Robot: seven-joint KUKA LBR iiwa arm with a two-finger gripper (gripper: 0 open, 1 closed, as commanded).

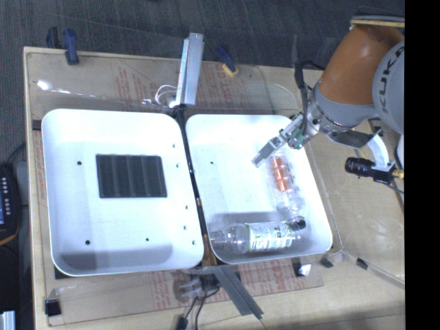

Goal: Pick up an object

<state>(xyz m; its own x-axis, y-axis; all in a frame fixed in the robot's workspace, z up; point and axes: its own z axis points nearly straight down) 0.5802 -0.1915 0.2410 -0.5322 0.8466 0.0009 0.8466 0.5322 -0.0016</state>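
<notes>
We see clear plastic bottle with white label lying flat along near wall of right white bin. We think light, smooth, slippery; grab round middle. Behind it, clear bottle with orange label, lying too. Gripper hovers just past it; jaws hold nothing, gap unclear to us.

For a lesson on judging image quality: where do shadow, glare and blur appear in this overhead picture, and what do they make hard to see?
Camera view: soft shadow pools along the near wall of the left bin; the right bin looks bright, nearly washed out; the two clear bottles show faint outlines against the white; the gripper is slightly blurred, its fingers hard to read.
</notes>
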